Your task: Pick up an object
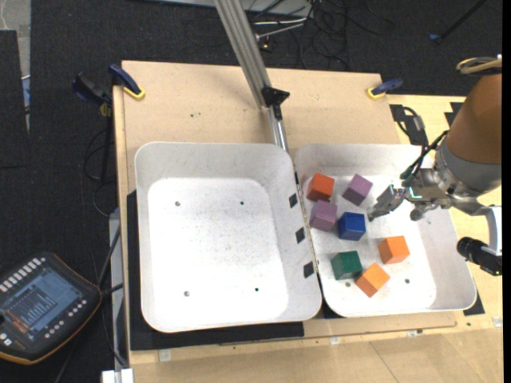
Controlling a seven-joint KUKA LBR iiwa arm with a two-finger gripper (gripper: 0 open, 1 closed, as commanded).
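Just left of the pincer [393, 201] — grip state unclear — sits the purple cube [358, 188].

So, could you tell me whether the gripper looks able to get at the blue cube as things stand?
Probably yes. The gripper hangs just right of the blue cube, whose top is uncovered. A purple cube sits close on its left, though, which could crowd a finger on that side.
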